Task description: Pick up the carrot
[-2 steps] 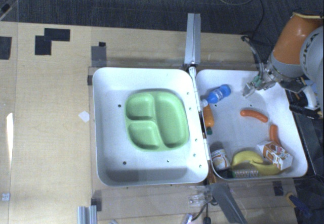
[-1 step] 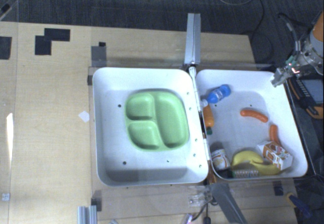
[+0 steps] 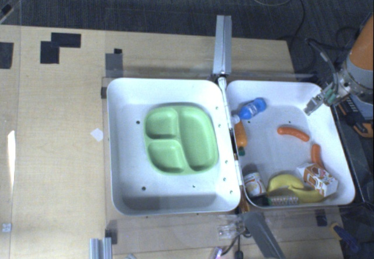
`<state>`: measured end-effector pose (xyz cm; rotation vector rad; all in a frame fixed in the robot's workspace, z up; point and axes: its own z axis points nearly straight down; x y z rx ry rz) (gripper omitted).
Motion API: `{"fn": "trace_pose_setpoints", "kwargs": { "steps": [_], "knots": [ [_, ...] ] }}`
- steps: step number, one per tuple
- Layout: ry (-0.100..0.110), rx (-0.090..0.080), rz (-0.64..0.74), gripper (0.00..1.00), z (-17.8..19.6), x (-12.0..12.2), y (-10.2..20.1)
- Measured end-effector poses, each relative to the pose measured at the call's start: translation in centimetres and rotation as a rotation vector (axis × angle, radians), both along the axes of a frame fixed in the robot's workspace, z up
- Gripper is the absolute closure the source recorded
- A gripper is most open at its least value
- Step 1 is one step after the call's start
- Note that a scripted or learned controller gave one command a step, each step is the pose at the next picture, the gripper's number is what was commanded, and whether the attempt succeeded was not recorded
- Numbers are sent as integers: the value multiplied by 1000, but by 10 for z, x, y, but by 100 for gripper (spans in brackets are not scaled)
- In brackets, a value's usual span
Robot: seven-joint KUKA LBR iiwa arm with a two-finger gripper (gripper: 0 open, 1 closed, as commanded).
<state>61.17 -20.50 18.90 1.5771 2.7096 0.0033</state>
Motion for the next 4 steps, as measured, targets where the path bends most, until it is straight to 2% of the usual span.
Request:
{"fn": "trace_pose_setpoints", "kwargs": {
  "steps": [1,2,3,4],
  "knots": [
    [-1,4,-792,100,75,-6,0],
    [2,6,-930,100,28,26,72],
    [1,6,-1204,100,84,-48,30],
    [0,7,-1260,100,122,-47,66]
  ]
}}
